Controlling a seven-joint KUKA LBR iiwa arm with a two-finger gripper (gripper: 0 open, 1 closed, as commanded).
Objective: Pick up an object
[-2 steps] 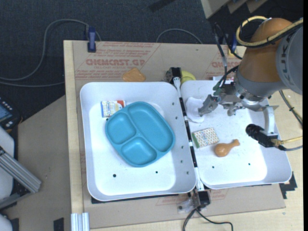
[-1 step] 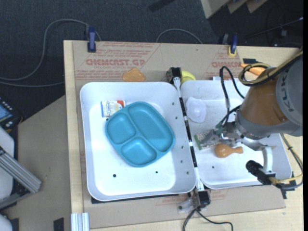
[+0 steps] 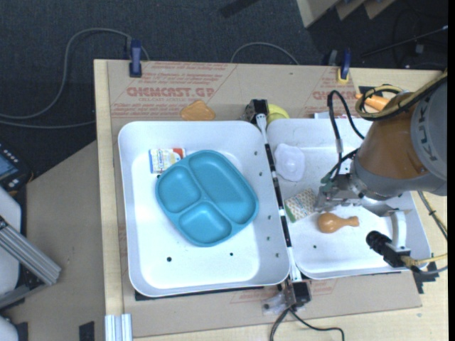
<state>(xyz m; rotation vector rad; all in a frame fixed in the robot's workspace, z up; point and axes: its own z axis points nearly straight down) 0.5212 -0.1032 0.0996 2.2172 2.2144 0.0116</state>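
Reaching in from the right of the frame, the grey arm (image 3: 398,148) brings its tool (image 3: 331,194) over the middle of the right bin (image 3: 355,265). From this slant I cannot tell whether the tool is open or closed, and nothing can be seen gripped in it.

Just below the tool in the frame lies a tan gourd-shaped piece (image 3: 335,223), its narrow end pointing right. A patterned packet (image 3: 300,203) sits just to the tool's left, near the bin's left wall. Whether the tool touches either one cannot be made out. A pale translucent cup (image 3: 290,160) lies toward that bin's upper left corner.

The left bin (image 3: 142,247) holds a blue divided plate (image 3: 206,196) at its centre, with a small printed card (image 3: 165,158) at the plate's upper left edge.

On the surface (image 3: 106,190) above the bins rest an orange lump (image 3: 197,110) and, near the gap between the bins, a yellow thing (image 3: 277,111).
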